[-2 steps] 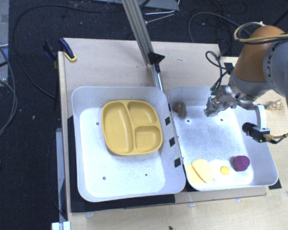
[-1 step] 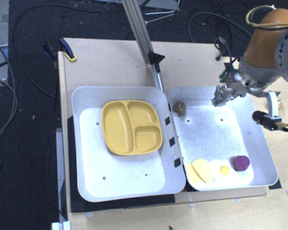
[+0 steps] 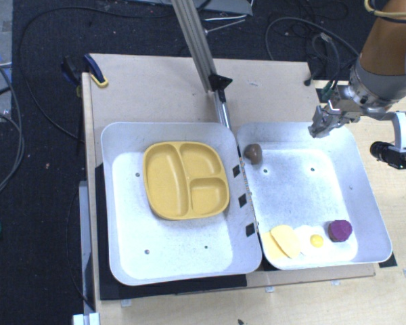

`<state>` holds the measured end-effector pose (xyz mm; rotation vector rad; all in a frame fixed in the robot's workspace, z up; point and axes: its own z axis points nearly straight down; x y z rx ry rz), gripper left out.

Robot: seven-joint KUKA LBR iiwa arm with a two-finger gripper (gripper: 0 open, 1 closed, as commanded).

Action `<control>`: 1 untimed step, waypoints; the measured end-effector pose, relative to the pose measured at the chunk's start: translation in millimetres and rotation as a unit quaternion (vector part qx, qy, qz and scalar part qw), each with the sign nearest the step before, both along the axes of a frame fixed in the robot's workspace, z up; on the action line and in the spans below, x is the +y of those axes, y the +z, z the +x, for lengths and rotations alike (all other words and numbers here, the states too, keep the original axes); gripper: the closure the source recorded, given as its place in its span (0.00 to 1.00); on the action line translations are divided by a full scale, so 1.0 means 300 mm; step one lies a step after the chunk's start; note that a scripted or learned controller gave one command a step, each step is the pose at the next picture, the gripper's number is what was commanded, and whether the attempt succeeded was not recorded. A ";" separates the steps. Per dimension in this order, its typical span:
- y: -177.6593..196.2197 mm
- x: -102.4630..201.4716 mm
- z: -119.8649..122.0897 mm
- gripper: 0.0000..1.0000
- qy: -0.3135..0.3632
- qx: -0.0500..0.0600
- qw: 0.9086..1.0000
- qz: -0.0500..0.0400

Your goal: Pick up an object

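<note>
well apart, fingers (image 3: 323, 127) and purple ball (image 3: 340, 230)

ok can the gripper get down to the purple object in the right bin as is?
Probably yes. The purple object sits apart from the small yellow piece beside it, with nothing over it. The gripper hangs above the right bin's far edge, with bare bin floor between.
</note>
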<state>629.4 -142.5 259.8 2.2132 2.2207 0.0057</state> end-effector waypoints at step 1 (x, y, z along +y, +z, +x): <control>-0.042 0.188 -0.065 1.00 0.002 0.005 1.000 0.002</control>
